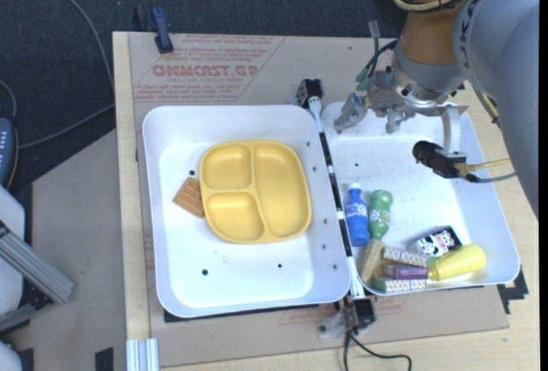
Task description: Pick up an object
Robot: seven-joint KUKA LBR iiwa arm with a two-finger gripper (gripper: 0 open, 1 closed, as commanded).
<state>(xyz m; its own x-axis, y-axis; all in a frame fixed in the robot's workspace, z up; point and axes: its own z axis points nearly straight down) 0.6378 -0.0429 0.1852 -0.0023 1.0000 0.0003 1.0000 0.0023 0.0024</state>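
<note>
Two bins: left bin (163, 215) and right bin (479, 215), side by side, touching along the middle.
Left bin: yellow divided plate (255, 190); brown cracker (189, 196) tucked at its left edge.
Right bin, near corner: blue bottle (356, 215), green bottle (379, 212), yellow bottle (459, 262), black-and-white carton (437, 242), two wrapped bars (401, 265).
Gripper (370, 114): fingers spread, grasping nothing, over the right bin's far edge, well apart from the objects.

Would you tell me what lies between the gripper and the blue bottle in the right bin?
In the camera view, bare white bin floor separates the gripper from the blue bottle.
</note>
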